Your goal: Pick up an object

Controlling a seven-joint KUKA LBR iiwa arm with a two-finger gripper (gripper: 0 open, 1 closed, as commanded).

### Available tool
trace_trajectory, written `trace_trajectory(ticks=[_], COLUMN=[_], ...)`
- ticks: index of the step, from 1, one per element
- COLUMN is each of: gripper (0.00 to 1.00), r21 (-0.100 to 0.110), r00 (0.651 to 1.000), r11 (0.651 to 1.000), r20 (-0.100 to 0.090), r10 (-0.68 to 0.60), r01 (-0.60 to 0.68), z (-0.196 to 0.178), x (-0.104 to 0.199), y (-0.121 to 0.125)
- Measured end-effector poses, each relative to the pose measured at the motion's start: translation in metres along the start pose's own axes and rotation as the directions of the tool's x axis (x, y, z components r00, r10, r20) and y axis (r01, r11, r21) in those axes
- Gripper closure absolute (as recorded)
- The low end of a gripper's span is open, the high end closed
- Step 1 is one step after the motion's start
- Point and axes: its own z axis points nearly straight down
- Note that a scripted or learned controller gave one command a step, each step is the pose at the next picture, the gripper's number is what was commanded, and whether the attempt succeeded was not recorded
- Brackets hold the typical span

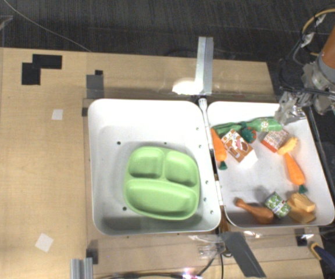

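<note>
The task names no single object, so any toy in the right white plastic bin (316, 156) may serve. The easiest one looks to be the orange plastic toy carrot (294, 170) near the right edge of this bin, lying flat and apart from its neighbours. It is probably light, hollow and stiff, with a smooth skin that may slip; I would take it across the thick middle, fingers on both long sides, not at the pointed tip.

Near the far edge of the bin lies a crowded row: a long green vegetable toy (250, 125), a small red and white printed carton (238, 145) and a second small red carton (274, 138). These touch or overlap, so a grasp there risks to catch two things. A second orange carrot toy (217, 147) lies along the left edge, too close to the wall. At the near edge are a brown drumstick toy (255, 210), a small green can (276, 204) and a tan bottle-shaped toy (302, 207), packed together.

The hand (288, 110) hangs over the far right corner of this bin; I cannot tell whether it is open or closed, and nothing is seen in it.

The left white bin (106, 173) holds a green divided plastic plate (161, 182), wide and flat, hard to pinch. Both bins stand on the wooden worktop (34, 173)
</note>
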Motion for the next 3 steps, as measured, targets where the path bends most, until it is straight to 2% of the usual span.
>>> trace_trajectory(ticks=[2, 3], gripper=[1.00, 1.00], r21=[0.005, -0.012], r00=[1.000, 0.931], r11=[1.000, 0.931], r20=[0.021, -0.014], r10=[-0.002, -0.364], r01=[0.002, 0.364], z=[-0.026, 0.073], x=[-0.006, 0.003], y=[0.000, -0.001])
